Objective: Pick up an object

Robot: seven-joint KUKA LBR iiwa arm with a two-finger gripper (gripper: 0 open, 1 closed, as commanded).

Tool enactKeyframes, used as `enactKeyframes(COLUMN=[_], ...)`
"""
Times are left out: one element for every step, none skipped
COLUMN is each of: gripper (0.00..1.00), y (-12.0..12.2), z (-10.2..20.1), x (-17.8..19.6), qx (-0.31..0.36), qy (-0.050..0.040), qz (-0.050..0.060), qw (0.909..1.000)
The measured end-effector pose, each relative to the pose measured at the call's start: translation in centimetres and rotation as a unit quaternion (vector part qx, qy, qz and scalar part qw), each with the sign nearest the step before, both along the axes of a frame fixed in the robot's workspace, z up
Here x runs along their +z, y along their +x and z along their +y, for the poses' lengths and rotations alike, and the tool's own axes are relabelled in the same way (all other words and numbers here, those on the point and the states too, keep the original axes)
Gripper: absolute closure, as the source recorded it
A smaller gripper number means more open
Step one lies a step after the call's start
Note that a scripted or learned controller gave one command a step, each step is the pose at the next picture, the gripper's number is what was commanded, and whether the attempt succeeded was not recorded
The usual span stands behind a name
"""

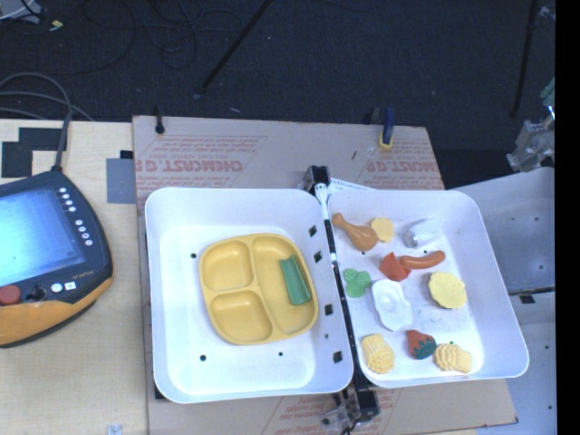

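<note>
The right bin (497, 333) holds several toy foods. Along its far side lie a brown drumstick (353, 232), a yellow chip (382, 230) and a small white piece (422, 235). An orange sausage (422, 261) rests beside a red piece (392, 267), with a green leafy piece (357, 283) and a white fried egg (392, 304) nearer the middle. A yellow round slice (447, 290) sits to the right. At the near side are a corn cob (377, 353), a strawberry (419, 343) and another yellow piece (453, 358).
The left bin (177, 352) holds a yellow divided tray (237, 311) with a green block (294, 280) in its right compartment. A black divider rail (333, 279) runs between the bins. A pendant with a screen (45, 252) lies at far left.
</note>
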State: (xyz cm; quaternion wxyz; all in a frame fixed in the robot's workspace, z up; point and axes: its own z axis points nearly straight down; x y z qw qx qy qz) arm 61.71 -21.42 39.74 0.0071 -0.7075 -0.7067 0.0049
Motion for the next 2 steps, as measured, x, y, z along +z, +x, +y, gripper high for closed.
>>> enactKeyframes(gripper=[1.00,1.00], y=[2.9,-0.2], z=[5.5,-0.2], x=[14.6,2.5], qx=[0.004,-0.002], qy=[-0.0029,0.0002], qz=[-0.012,0.002], qw=[0.9999,1.0000])
